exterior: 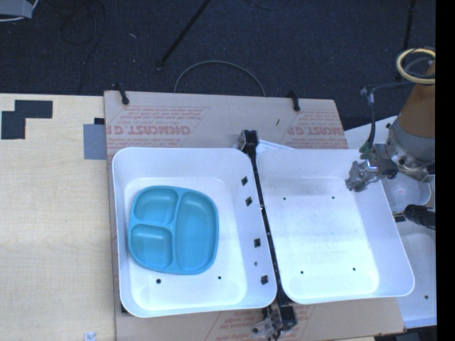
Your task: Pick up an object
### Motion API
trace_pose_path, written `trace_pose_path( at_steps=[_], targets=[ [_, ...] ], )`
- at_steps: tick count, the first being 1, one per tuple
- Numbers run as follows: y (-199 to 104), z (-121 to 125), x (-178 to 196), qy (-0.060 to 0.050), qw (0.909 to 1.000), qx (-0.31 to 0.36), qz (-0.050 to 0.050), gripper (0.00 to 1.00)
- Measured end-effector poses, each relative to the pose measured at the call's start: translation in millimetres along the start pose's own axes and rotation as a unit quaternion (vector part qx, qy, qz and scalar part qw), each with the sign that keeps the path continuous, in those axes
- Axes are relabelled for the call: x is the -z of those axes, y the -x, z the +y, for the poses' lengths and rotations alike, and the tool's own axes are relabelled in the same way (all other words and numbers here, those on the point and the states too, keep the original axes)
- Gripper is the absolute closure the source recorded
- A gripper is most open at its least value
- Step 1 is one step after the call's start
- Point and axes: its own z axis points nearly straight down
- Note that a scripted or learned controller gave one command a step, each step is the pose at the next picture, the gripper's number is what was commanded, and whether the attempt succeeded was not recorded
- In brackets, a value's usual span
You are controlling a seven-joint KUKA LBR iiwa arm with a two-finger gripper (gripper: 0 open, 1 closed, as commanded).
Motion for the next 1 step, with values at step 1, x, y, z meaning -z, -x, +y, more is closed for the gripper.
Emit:
trace_pose_path(
  at_steps=[1],
  targets=[
    [1.0,0.6,35.6,0.000,1.0000,0.002,0.000,1.00]
  ],
)
